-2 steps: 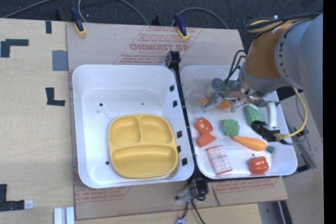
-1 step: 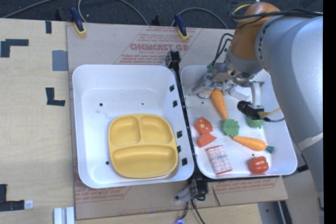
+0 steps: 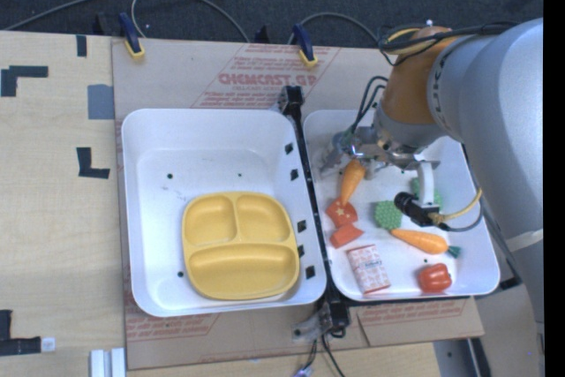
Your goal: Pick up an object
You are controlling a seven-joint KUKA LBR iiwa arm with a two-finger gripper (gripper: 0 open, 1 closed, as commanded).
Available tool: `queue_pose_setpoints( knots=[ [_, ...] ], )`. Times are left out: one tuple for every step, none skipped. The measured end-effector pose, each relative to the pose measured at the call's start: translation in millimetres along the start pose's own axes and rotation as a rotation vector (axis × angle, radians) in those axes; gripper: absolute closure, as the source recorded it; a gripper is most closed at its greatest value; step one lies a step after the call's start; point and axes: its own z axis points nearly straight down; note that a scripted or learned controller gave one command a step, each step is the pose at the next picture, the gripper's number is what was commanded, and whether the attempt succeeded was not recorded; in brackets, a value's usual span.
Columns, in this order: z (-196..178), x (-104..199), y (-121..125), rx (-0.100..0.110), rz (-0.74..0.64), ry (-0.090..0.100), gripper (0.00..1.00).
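- Bench: light wood top with a brown cardboard sheet (image 3: 256,79) laid over it; two blue clamps (image 3: 132,38) pin the sheet's far edge, likely so it can't slide under the bins. Dark carpet beyond.
- Two shallow white plastic bins side by side, joined by black clips along the shared wall, presumably to hold their spacing fixed.
- Left bin (image 3: 146,190): one yellow three-compartment plastic plate (image 3: 240,245), lying flat toward the near right corner. Nothing on it.
- Right bin (image 3: 481,278) holds all the pick candidates, loose toy food:
  - 2 orange plastic carrots: one (image 3: 351,181) tilted near the far left of the bin, one (image 3: 422,240) lying toward the right wall.
  - 1 red strawberry-like piece (image 3: 342,213) and 1 orange-red wedge (image 3: 346,235), touching or nearly so, by the left wall.
  - 1 green knobbly piece (image 3: 386,214), centre.
  - 1 small white-and-red printed packet (image 3: 367,268), near edge.
  - 1 red tomato-like piece (image 3: 434,277), near right corner.
- Grey arm with orange band reaches in from the right; gripper (image 3: 353,153) sits low over the far left part of the right bin, right at the top end of the tilted carrot.
- Jaw state: can't tell; wrist and cabling hide it. No grasp confirmed.
- Judgement: the tilted carrot looks like the target, and the pick isn't done.
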Motion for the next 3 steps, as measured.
queue_pose_setpoints(
  knots=[
    [0.4, -10.1, 24.3, 0.001, -0.001, 0.001, 0.0],
    [-7.9, -10.9, 21.8, 0.013, -0.001, 0.0, 1.0],
    [-98.6, 62.9, -38.1, 0.003, -0.002, 0.002, 1.0]
  ],
)
